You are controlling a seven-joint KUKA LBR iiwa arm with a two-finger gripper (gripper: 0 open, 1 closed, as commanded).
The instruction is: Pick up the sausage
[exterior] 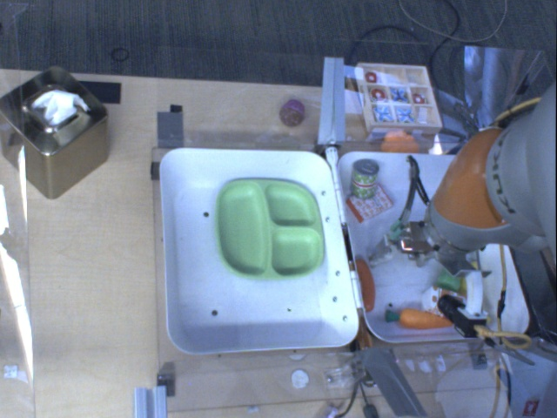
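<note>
The sausage (365,286) is a short reddish-brown piece lying against the left wall of the right bin (383,327), close to its front corner. My gripper (407,239) hangs low over the middle of the right bin, a short way right of and behind the sausage, apart from it. The grey arm with its orange band (474,190) covers the right half of that bin.
A green-lidded can (365,179) and a small packet (371,205) sit at the back of the right bin. A carrot (423,320) lies along its front wall, a green piece (448,279) beside it. The left bin (187,233) holds a green divided plate (268,226).
</note>
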